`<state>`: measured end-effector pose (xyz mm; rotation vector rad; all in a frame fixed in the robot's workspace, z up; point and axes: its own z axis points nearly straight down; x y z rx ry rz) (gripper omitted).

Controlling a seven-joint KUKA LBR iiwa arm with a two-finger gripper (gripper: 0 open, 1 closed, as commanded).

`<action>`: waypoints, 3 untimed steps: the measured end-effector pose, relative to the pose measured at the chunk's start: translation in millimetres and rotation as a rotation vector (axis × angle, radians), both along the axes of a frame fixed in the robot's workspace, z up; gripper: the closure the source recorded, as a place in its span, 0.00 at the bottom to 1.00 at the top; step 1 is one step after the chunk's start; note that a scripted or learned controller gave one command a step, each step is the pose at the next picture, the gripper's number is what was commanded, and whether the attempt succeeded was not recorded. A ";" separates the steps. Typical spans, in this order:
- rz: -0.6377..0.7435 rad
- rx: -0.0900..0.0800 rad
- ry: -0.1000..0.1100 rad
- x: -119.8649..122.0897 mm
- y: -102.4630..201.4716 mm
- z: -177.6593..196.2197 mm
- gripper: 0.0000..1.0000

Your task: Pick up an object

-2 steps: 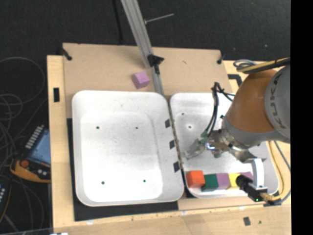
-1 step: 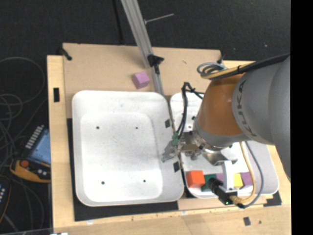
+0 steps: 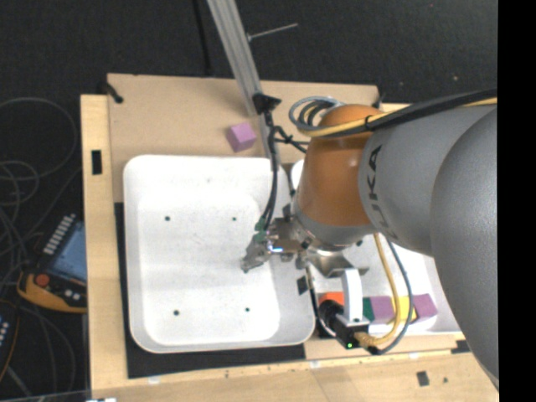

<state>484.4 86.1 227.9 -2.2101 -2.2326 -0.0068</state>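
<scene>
End effector (image 3: 254, 260) low over the right side of the left bin (image 3: 167, 308) — whether it grips anything cannot be told. Behind it, the orange band (image 3: 335, 174) and grey arm (image 3: 444, 191) cover the right bin. Purple blocks (image 3: 382, 308) lie there; another purple block (image 3: 242, 136) sits on the desk (image 3: 167, 115) — beyond the bins.

A handheld control pendant (image 3: 52, 266) with an orange edge lies among dark cables (image 3: 25, 166) on the floor left of the bench.

The grey arm (image 3: 435, 182) reaches in from the right, its end effector (image 3: 255, 258) pointing downward.
</scene>
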 end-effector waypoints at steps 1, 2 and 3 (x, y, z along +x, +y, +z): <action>-0.006 -0.005 0.002 69.1 10.5 -33.0 0.00; -0.018 -0.007 0.004 26.7 -101.0 -31.0 0.00; -0.007 -0.003 0.002 46.9 -79.3 -31.5 0.00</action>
